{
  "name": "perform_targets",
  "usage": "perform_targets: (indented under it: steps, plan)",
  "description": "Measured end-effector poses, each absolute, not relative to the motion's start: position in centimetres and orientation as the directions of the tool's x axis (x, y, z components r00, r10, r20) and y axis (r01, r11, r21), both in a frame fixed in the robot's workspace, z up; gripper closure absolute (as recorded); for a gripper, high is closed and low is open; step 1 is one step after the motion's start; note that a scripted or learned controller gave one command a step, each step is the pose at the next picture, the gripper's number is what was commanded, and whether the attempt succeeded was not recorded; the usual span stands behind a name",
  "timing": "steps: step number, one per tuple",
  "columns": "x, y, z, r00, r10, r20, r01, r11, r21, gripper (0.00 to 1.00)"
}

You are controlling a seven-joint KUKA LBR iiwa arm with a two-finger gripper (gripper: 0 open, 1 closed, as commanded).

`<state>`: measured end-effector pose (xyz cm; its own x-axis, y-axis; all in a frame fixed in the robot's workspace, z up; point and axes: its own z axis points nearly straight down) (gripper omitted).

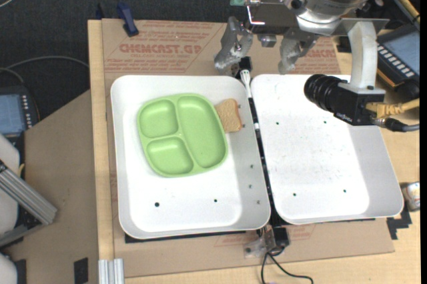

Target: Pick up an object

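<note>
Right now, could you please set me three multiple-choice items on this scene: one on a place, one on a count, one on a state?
1. Where does the green plate lie?
A. left bin
B. right bin
C. cardboard

2. How many compartments has the plate?
A. two
B. three
C. five

3. How is the gripper?
A. open, holding nothing
B. shut on the cracker
C. shut on the plate

Key: 1 A, it rests in the left bin. 2 B, ridges split three wells. 3 A, the fingers stand apart above the bins; the cracker lies beside the plate.

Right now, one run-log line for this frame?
gripper: open, above far edge of bins, holding nothing | left bin: green divided plate, tan piece touching its right rim | pick: not yet done
</note>
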<state>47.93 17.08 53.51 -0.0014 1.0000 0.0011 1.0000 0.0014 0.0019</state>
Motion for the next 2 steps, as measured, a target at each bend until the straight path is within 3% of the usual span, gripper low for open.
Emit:
perform_targets:
  steps: [1,2]
  plan:
    - [48.0,17.1,54.6,-0.001,1.000,0.002,1.000,0.001,0.005,1.00]
    - [47.8,16.3,41.4,0.002,1.000,-0.006,1.000,-0.002,-0.016,1.00]
